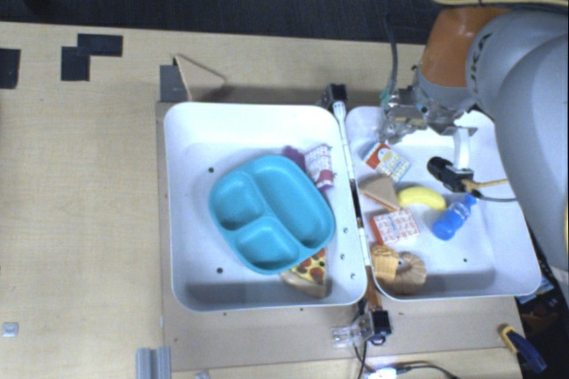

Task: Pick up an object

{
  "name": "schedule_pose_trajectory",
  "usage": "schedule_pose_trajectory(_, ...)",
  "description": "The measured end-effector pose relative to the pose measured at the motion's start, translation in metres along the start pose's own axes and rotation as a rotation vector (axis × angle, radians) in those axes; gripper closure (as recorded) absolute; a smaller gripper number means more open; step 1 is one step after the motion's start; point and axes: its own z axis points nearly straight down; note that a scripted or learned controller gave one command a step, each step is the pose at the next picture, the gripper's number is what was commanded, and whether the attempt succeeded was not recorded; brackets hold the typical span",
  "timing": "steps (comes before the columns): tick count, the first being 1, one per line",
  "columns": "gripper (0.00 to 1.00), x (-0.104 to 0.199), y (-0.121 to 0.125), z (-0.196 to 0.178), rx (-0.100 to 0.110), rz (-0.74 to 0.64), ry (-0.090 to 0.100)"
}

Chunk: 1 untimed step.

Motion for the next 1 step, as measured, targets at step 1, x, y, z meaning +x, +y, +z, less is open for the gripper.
schedule_pose_trajectory(1, 0.0, 0.0, -0.0002, 0.0003, 0.001, 0.0, 0.0)
